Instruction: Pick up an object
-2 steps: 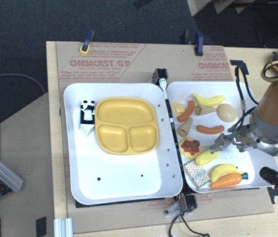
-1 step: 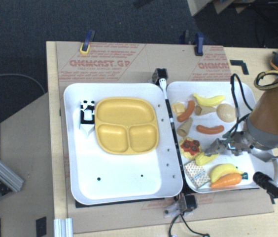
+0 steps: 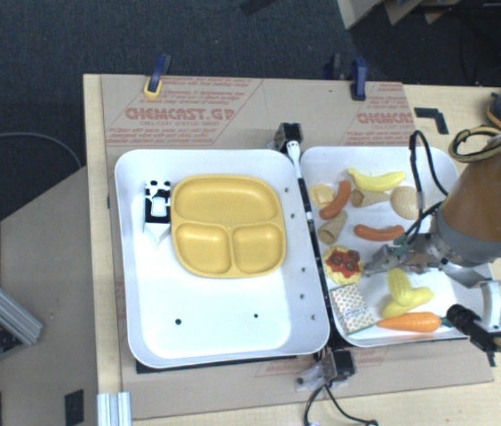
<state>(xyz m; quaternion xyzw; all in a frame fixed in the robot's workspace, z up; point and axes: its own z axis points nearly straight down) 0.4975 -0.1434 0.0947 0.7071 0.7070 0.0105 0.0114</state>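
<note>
Arm point(image 3: 490, 211): nearest your camera. It is grey with an orange band, comes in from the right, and stands above the right bin's outer edge.
Bench point(image 3: 233, 114): a pale board with red lettering, carrying both bins side by side.
Left bin point(image 3: 224, 327): white and shallow, with two small dark spots on its bare floor near the front.
Right bin point(image 3: 428, 162): white and shallow, touching the left bin along its inner wall. Every object you could pick lies here.
Yellow tray point(image 3: 229, 223): three compartments, in the back half of the left bin.
Gripper point(image 3: 377, 263): low over the middle of the right bin, pointing toward the left bin. It sits between the lower sausage and the yellow pepper. You cannot tell from this view whether it is open or closed, and nothing is seen held in it.
Banana point(image 3: 375, 181): at the back of the right bin.
Carrot point(image 3: 409, 323): at the front of the right bin, lying crosswise.
Yellow pepper point(image 3: 404, 293): just behind the carrot.
Upper sausage point(image 3: 337, 200): tilted, near the inner wall.
Lower sausage point(image 3: 379, 232): lying crosswise, just behind the gripper.
Potato point(image 3: 403, 202): beige, beside the banana.
Checked wafer point(image 3: 351, 304): at the front inner corner.
Red berries point(image 3: 344, 261): just left of the gripper.
Black-and-white piece point(image 3: 157, 202): left of the yellow tray.
Yellow clamp point(image 3: 154, 85): on the bench's back edge, left.
Blue clamp point(image 3: 358, 76): on the bench's back edge, right.
</note>
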